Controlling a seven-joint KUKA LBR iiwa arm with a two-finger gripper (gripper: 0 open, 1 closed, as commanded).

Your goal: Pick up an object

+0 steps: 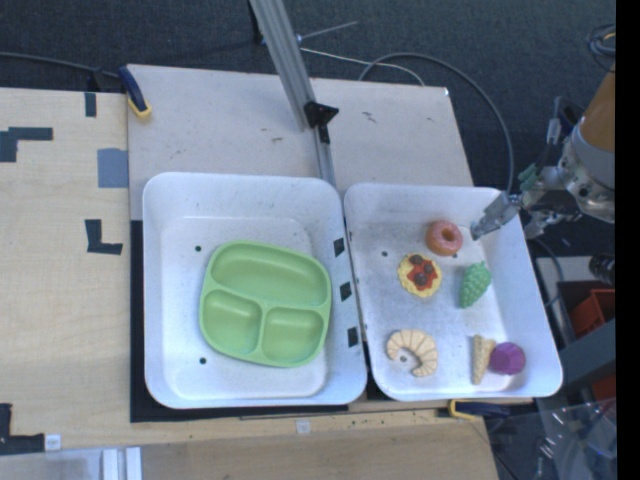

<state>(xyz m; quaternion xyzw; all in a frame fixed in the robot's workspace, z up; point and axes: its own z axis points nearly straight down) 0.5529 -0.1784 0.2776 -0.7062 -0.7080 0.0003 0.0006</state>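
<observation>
Your gripper (500,213) hangs over the right bin's (535,298) upper right edge, just beside a glazed ring doughnut (444,237); you cannot tell how it is set. Below the doughnut lie a small round pizza (420,275), a knobbly green bunch of grapes (475,283), a ridged croissant (414,350) and a purple-topped ice cream cone (497,358). The left bin (170,268) holds a smooth green plastic tray (265,304) with three compartments.
</observation>
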